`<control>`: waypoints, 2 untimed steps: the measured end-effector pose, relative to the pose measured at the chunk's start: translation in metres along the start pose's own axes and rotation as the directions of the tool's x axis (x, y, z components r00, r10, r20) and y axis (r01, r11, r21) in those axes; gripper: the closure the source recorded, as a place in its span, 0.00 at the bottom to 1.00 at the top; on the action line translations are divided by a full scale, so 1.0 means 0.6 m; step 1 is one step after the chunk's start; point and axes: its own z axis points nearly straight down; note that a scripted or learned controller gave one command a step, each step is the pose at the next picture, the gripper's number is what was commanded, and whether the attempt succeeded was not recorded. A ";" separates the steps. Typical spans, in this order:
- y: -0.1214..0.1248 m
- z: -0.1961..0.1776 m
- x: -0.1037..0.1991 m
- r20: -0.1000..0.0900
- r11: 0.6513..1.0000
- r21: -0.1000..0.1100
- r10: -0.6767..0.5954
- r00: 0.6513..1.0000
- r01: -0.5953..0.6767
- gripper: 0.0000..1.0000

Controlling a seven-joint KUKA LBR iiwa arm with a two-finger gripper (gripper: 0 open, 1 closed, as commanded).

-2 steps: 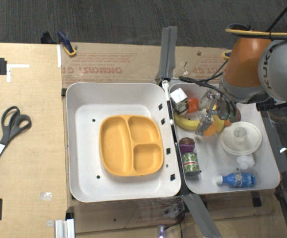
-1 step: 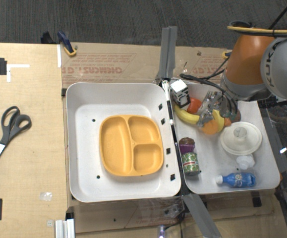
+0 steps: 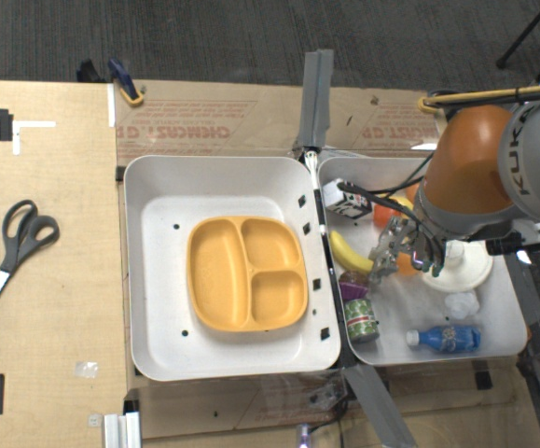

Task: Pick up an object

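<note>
My gripper hangs low in the right bin, under the orange wrist band. It sits just right of a yellow banana and beside an orange object that the arm partly hides. Below it lie a purple item and a small patterned can. A blue bottle lies on its side near the bin's front wall. A white round object rests right of the gripper. I see nothing clearly held.
The left bin holds a yellow divided plate. Scissors lie on the bench far left. A black-and-white item sits at the right bin's back left. The wall between the bins runs close to the banana.
</note>
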 end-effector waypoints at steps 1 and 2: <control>0.049 -0.264 -0.086 -0.001 0.999 -0.001 -0.042 0.999 0.042 1.00; 0.160 -0.289 -0.067 0.001 0.999 -0.002 0.054 0.999 -0.054 1.00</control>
